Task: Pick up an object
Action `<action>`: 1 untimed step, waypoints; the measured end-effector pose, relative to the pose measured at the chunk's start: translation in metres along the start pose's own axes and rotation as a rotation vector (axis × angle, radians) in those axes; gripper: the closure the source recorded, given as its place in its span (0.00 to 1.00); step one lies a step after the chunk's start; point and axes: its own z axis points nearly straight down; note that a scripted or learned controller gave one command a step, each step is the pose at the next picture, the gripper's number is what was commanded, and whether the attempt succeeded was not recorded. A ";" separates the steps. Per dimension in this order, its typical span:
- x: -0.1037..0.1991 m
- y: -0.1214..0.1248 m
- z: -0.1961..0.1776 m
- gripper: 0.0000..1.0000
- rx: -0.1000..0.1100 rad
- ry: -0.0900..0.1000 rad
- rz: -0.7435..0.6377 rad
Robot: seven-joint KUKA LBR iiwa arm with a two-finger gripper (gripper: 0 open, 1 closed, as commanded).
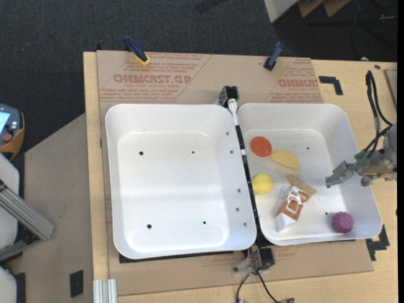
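Approach stage: gripper (338, 177) enters the right bin (356, 201) from its right rim, low over the floor; whether the jaws are apart or together cannot be told. Candidates lie loose in that bin: a round orange disc-like piece (261, 146), a yellow wedge (286, 160), a smooth yellow ball (262, 184), a flat printed carton (293, 204) and a purple ball (342, 221). Next, the jaws need centring over one object, likely the purple ball nearby.
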 end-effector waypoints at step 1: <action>0.112 0.004 0.008 0.00 0.003 0.004 -0.009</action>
